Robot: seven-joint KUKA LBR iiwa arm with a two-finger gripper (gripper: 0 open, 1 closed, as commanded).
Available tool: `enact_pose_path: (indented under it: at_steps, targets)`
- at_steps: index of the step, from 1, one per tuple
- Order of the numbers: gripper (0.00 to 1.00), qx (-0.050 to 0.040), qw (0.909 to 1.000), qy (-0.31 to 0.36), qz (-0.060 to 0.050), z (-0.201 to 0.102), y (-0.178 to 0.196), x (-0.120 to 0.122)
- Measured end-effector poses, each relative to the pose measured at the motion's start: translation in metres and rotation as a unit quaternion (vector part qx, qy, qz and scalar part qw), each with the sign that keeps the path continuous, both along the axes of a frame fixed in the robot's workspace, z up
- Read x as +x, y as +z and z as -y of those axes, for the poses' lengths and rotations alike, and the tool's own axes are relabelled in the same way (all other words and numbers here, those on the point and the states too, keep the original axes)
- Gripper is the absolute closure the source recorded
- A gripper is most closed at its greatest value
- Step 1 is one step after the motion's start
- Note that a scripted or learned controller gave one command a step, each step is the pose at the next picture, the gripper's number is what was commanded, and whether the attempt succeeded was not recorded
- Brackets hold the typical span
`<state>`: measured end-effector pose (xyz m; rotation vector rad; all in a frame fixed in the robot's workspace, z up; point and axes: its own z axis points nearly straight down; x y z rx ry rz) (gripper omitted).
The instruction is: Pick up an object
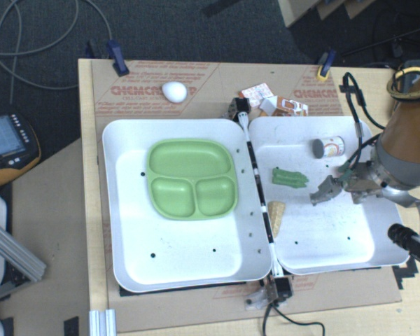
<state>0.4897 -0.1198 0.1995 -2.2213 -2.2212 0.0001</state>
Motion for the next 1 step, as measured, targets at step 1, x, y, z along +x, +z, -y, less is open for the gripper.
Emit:
enact_pose_path:
  at_steps: [1]
  targets:
    - [0.0,-0.0003,1.0,0.0,0.0,0.0301,-0.0596,0.1184]
